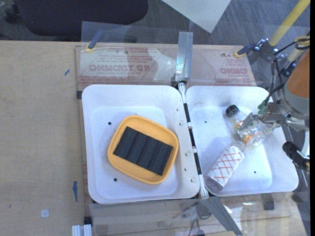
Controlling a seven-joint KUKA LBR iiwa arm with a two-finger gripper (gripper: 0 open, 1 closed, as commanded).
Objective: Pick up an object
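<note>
Hovering over a clear plastic bottle (244, 130) in the right bin (283, 181), gripper (260, 118) state impossible to tell; likely to slip off the slick, crinkled plastic

Arm enters from right edge, orange band showing at far right, wrist angled down and leftward. Hand (259, 118) low at right side of scene, metal fingers pointing left; finger spacing not discernible through cable clutter
</note>
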